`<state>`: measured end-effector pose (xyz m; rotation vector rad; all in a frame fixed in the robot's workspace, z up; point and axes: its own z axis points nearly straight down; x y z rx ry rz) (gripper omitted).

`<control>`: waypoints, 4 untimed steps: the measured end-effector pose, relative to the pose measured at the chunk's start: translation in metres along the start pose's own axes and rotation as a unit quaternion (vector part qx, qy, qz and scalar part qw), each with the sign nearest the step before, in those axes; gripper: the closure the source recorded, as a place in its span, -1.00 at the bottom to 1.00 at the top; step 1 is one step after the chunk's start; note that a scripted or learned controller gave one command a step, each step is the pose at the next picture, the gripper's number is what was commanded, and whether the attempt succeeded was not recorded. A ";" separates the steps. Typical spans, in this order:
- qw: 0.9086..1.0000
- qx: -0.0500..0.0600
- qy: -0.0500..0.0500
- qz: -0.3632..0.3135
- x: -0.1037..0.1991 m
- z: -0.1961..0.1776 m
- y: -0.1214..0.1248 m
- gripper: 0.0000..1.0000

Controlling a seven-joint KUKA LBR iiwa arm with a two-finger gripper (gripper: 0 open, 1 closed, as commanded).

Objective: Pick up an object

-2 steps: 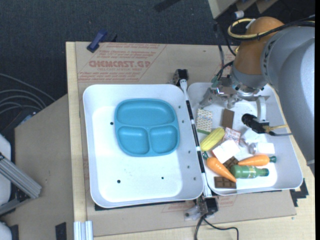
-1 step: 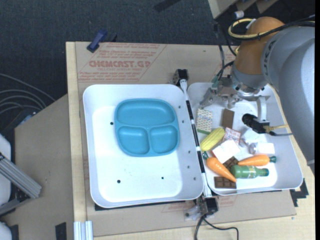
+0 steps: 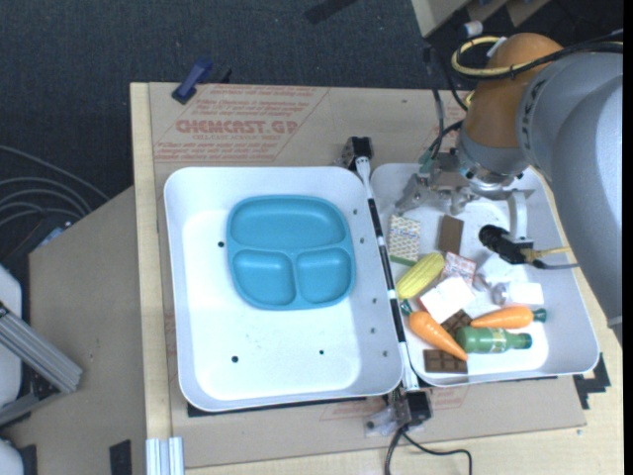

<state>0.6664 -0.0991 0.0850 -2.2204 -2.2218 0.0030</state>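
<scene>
Camera view from above has the grey arm's gripper point(image 3: 442, 188) low over the far end of the right white bin point(image 3: 574, 349), but whether it is spread or pinched I cannot tell. Just below it lie a yellow corn cob point(image 3: 419, 274), two orange carrots point(image 3: 436, 332), a green bottle point(image 3: 495, 341) and brown bars. Left white bin point(image 3: 188, 295) carries a blue sectioned plastic tray point(image 3: 290, 250), and the brown board point(image 3: 237, 122) behind reads "CHEMCAST GP" in red.
</scene>
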 end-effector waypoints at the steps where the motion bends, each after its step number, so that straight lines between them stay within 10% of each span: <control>1: 1.000 0.000 0.000 0.000 0.000 0.000 0.000 -1.00; 4: 1.000 0.000 0.000 0.000 -0.001 0.000 0.000 -1.00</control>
